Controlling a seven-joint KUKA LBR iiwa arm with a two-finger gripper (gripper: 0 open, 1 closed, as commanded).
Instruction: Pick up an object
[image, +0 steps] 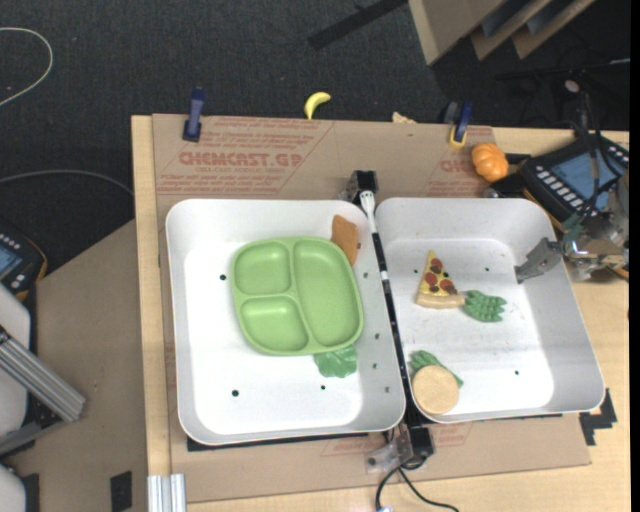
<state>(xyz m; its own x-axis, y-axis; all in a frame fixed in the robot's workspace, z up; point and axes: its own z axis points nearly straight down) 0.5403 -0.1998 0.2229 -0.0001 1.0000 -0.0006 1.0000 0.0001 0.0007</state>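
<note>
Dark carpet surrounds a cardboard-covered bench (250, 150) carrying two shallow white bins side by side, seen from above at a slant.

Going left to right: the left bin (200, 400) holds a green divided plate (297, 295) near its middle, a small orange piece (346, 238) by its far right corner, and a green leafy piece (338, 362) just off the plate's near edge.

The right bin (560, 340) holds a toy pizza slice (436, 280) toward its far left, its long axis running roughly from the far wall to the near wall. Just beside it, nearer the middle, lies a green leafy toy (484, 305). A round tan disc (436, 389), partly over another green piece, sits in the near left corner.

At the right bin's far right edge, the gripper (535, 262) reaches over the rim, tilted, pointing down and leftward. Nothing shows between its fingers, and whether they are apart or closed cannot be made out.

From the gripper, the leafy toy is the nearest object, lying leftward and slightly toward the near wall, with bare bin floor between them. The right half of that bin offers open room for descent.
</note>
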